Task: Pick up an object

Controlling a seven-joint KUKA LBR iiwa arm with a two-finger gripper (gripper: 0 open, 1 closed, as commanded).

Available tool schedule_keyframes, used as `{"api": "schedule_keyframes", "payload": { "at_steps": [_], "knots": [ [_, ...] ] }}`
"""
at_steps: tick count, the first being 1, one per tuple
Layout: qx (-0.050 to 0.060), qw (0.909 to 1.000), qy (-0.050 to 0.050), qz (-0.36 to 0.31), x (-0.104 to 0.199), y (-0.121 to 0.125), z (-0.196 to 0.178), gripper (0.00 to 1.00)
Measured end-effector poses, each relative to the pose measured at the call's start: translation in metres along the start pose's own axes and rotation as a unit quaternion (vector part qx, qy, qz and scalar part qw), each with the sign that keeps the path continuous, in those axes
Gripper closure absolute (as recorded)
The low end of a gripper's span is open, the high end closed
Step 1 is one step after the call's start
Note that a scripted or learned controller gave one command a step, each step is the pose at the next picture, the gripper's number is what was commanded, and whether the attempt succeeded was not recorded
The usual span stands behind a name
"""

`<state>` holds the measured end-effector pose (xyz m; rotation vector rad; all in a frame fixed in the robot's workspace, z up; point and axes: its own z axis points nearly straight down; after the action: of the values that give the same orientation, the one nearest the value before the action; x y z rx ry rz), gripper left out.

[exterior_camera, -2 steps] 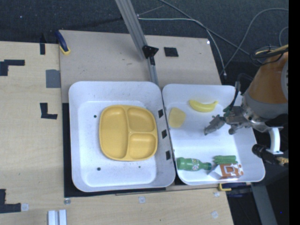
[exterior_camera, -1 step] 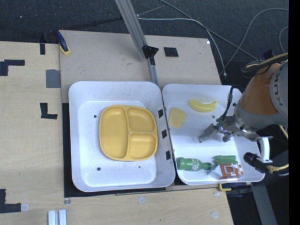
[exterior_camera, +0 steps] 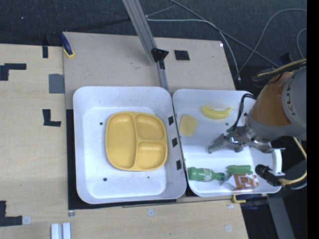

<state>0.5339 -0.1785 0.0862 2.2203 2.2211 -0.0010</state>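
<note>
**Arm poised low in the right-hand bin, nothing yet in its grip**

Take the right bin (exterior_camera: pixel 209 96) as the landmark. The gripper (exterior_camera: pixel 218 145) sits low over the bare middle of its floor, its two fingers slightly parted and pointing toward the bin's left wall, with nothing between them. That placement reads as a descent onto open floor rather than onto any object, so I judge that a pick here would likely close on air.

The candidates lie around it. A yellow banana (exterior_camera: pixel 216 112) rests toward the bin's far wall, beyond the fingertips and apart from them. A pale yellow disc (exterior_camera: pixel 188 125) lies near the bin's left wall, ahead of the fingers and also apart. A green bottle (exterior_camera: pixel 205 174) lies on its side along the bin's near wall, below the gripper, and beside it, toward the near right corner, sits a small orange-and-white carton (exterior_camera: pixel 244 181) with a green piece just above it.

Beyond the bin's left wall, the neighbouring bin (exterior_camera: pixel 84 133) holds a yellow divided plate (exterior_camera: pixel 136 141).
</note>
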Motion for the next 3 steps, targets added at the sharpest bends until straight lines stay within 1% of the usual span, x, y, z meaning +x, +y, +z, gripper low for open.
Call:
{"api": "schedule_keyframes", "payload": {
  "at_steps": [1, 2, 3],
  "knots": [
    [-0.003, 1.0, 0.0, 0.0, 0.0, 0.002, -0.012, 1.0],
    [-0.001, 1.0, 0.0, -0.001, 0.005, 0.008, -0.072, 1.0],
    [-0.002, 1.0, 0.0, 0.0, 0.0, 0.013, -0.116, 1.0]
  ]
}}
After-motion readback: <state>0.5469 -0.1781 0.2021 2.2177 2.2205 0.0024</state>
